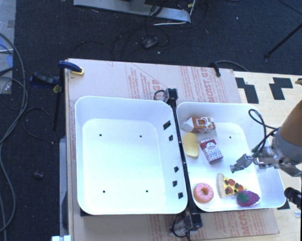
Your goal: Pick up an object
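Over at 3 o'clock we've got the arm (293, 135) reaching into the right bin (269, 127), with the pincer (240, 164) hanging low above the bin floor. Its tips look a bit apart to us and we see nothing caught between them.

All the stuff sits in that right bin. Up at 12 o'clock of the bin is a small orange-and-white carton (202, 125). Just below it, toward the divider, lies a yellow banana-ish piece (191, 145), and right beside that is a little red box (211, 150), tilted. That red box is at about 9 o'clock from the pincer, near but not touching.

Down at the 6 o'clock edge of the bin we see a pink frosted donut (203, 192), then a pizza slice (230, 186) next to it, then a purple-and-green bunch of grapes (247, 198) touching the pizza slice. The pizza slice is at roughly 6 o'clock from the pincer.

The left bin (87, 110) sits alongside on the bench (137, 77).
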